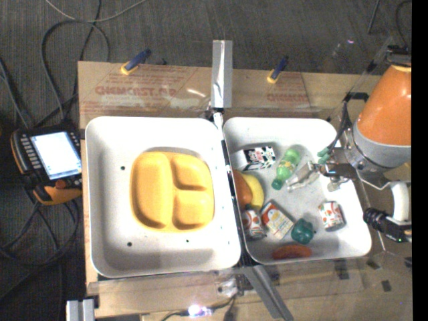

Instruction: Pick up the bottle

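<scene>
The bottle [287,166] lies tilted in the right bin [348,246]; light, slick plastic, so I'd grasp mid-body. My gripper [314,172] sits just beside it; grip state unclear.

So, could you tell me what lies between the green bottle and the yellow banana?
In the camera view, only bare white bin floor separates the green plastic bottle from the yellow banana.
</scene>
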Tool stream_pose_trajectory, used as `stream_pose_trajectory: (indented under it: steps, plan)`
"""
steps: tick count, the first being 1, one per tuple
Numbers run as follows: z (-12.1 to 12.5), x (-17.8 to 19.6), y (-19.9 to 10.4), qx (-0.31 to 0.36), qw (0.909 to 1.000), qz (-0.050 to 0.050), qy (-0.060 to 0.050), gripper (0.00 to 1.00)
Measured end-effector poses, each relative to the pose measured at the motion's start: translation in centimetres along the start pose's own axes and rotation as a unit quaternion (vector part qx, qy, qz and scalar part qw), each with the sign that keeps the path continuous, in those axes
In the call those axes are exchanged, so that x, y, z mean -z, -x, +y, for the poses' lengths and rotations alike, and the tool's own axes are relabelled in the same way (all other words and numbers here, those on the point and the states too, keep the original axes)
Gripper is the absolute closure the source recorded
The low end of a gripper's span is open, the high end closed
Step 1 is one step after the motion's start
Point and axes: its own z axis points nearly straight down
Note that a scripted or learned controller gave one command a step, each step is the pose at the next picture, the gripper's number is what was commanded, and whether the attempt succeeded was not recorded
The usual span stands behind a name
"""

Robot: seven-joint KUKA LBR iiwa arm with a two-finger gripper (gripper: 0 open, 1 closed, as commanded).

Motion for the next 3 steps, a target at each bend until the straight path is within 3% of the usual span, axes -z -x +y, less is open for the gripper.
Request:
stream_pose_trajectory:
  steps: [1, 2, 3]
  plan:
    - [6.1, -7.4, -2.9, 0.014, 0.9999, 0.0, 0.0, 0.0]
    - [9.4, -15.4, -0.7, 0.068, 0.9977, 0.0, 0.001, 0.0]
    - [9.3, -14.6, -0.7, 0.068, 0.9977, 0.0, 0.001, 1.0]
